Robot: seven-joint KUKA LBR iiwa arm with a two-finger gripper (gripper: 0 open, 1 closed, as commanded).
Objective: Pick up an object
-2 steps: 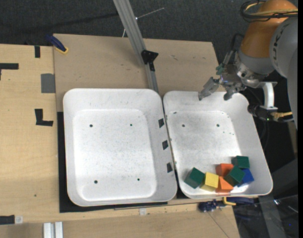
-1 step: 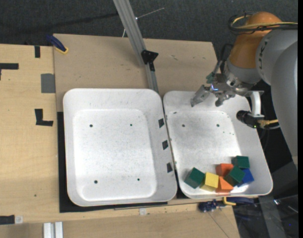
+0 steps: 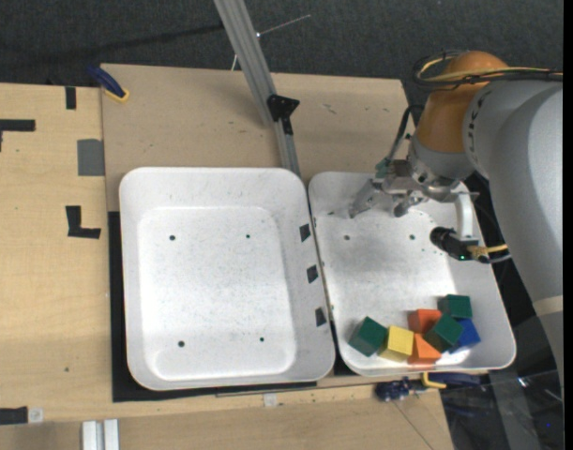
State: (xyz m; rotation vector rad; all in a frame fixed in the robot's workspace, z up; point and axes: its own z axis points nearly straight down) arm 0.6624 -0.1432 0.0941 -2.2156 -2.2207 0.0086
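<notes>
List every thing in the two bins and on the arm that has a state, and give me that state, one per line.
End effector: above the far end of the right bin, holding nothing visible.
Right bin: holds blocks piled in its near corner.
Left bin: nothing lying in it.
Green block: resting in the right bin beside the yellow block.
Orange block: in the pile, partly covered.

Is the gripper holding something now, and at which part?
Nothing is held. The gripper hangs over the right bin's far end, away from the blocks at its near end.
</notes>
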